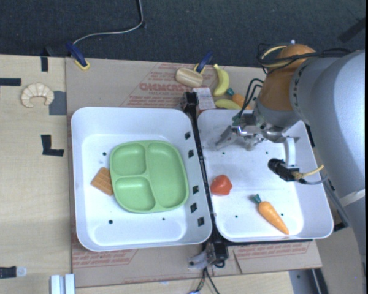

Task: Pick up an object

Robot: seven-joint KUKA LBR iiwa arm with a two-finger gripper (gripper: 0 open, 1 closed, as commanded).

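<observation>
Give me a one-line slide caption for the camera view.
KUKA arm's hand hovers in the right bin above a red tomato and carrot; green divided plate in the left bin.

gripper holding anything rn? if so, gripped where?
Nothing held. The gripper sits over bare floor at the upper left of the right bin, with nothing between its fingers. The tomato and carrot lie apart from it on the bin floor.

Robot lab: taped bench (24, 164), twin bins (86, 164).
</observation>
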